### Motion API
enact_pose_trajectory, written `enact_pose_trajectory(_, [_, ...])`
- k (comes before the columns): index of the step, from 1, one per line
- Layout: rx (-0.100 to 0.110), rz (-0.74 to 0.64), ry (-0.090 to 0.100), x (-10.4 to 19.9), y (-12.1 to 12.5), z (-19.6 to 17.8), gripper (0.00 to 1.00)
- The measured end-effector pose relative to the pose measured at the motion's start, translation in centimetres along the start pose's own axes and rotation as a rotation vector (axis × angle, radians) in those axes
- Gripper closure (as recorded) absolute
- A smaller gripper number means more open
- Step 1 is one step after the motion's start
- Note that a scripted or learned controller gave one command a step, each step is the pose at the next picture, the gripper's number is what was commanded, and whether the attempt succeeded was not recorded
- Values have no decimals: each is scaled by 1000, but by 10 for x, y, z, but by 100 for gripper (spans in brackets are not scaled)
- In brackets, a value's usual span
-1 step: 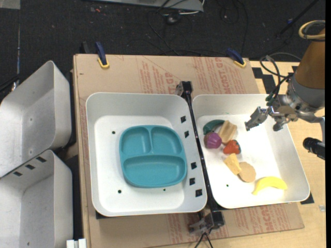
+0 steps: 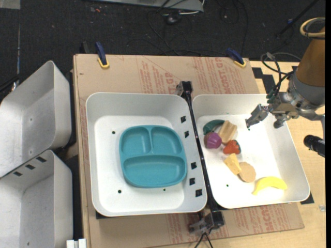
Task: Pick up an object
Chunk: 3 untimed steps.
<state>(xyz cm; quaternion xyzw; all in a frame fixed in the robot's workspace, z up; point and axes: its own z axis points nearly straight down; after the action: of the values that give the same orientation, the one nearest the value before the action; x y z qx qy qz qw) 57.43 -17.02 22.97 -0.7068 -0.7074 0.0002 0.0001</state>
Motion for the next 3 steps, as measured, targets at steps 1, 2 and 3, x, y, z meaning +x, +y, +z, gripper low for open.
enact_pose_trajectory(1, [3,1,0,0,4,44,0])
enact_pose_trajectory(2, [4,-1,1,7,8,104,0])
enact_pose_trajectory(3, [-4,3,0,7,10,136,0])
